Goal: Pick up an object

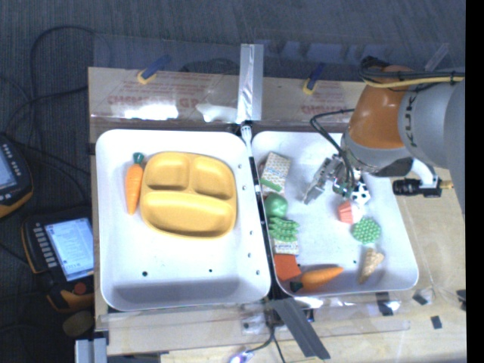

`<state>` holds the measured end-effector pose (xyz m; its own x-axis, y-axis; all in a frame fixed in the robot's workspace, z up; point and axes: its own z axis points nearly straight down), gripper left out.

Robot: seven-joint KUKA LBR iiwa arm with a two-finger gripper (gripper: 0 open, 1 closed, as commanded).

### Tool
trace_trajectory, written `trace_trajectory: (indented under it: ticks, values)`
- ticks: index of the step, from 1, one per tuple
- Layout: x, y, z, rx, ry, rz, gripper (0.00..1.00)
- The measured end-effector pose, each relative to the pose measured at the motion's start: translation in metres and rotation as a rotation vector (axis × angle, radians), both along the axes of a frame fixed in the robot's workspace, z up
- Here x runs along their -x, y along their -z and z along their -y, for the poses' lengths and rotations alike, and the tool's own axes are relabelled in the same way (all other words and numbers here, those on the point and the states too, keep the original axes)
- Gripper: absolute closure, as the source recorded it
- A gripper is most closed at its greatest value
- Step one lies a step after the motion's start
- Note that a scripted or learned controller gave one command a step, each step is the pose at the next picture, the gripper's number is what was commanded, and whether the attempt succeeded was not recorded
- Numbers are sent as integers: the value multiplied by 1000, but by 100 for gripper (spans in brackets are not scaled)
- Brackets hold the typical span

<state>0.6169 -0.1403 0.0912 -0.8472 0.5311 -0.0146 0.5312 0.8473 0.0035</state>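
My gripper (pixel 325 187) hangs over the upper middle of the right bin (pixel 401 278), open, with nothing between its fingers. Just right of it lie a white die with black dots (pixel 362 196) and a small pink block (pixel 346 212). A green dotted ball (pixel 367 230) and a waffle cone (pixel 370 262) lie further toward the front right. Along the bin's left wall sit a patterned box (pixel 274 171), a green round vegetable (pixel 276 205), a green bundle (pixel 282 226) and a red block (pixel 286 265). A carrot (pixel 321 277) lies at the front.
The left bin (pixel 174 278) holds a yellow divided plate (pixel 189 193) with a second carrot (pixel 134 184) beside it on the left. A metal divider strip (pixel 250 82) stands behind the bins. The arm's orange band (pixel 378 119) is above the right bin's back edge.
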Motion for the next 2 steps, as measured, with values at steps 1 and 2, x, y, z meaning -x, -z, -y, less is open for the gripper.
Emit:
trace_trajectory:
  ticks: [1,2]
  values:
    - [42,-29,-23,-1,-275,-14,100]
    - [10,-20,-4,0,-363,-13,100]
